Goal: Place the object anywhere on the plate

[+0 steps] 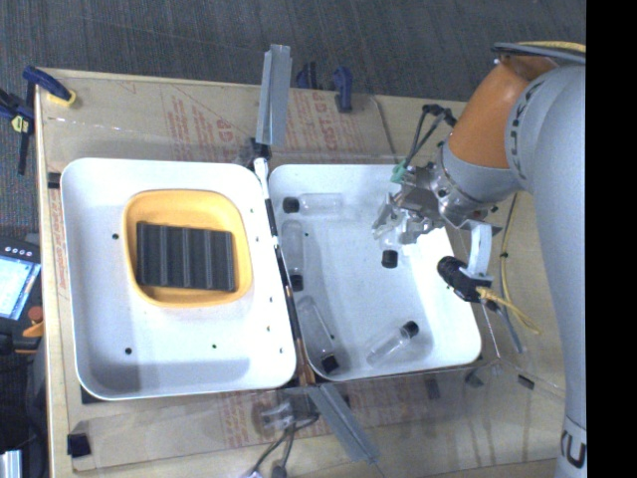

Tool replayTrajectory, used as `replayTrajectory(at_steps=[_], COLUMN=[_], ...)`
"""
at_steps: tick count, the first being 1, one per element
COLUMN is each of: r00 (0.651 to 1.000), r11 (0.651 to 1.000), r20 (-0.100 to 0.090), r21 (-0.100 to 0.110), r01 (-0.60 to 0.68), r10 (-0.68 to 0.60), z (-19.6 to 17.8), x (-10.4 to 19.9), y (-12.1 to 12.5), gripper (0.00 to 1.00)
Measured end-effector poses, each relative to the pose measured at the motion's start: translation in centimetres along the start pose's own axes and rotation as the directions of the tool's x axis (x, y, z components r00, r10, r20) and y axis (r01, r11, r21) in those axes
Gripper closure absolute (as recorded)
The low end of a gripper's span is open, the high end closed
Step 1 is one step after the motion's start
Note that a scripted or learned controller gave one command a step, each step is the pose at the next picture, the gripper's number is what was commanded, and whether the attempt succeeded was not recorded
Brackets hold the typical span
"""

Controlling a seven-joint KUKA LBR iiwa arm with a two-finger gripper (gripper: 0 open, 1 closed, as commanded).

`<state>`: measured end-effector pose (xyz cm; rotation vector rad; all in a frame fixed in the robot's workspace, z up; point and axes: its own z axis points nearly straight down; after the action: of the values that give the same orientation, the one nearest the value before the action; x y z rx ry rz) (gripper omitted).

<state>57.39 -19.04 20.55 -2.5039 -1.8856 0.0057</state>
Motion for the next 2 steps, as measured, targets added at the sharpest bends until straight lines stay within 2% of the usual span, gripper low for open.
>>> replayTrajectory(at_steps=[1,2], r00=[0.985,0.96], r11=[0.985,0.96], r20=[0.002,0.003], r21=[-0.002,-0.003], r01=[0.17,0.279], r10=[-0.17,-0.279], z=[-0.4,-0.1], x=[6.0,14.4], y=[-2.7,0.1], gripper=[1.0,1.0])
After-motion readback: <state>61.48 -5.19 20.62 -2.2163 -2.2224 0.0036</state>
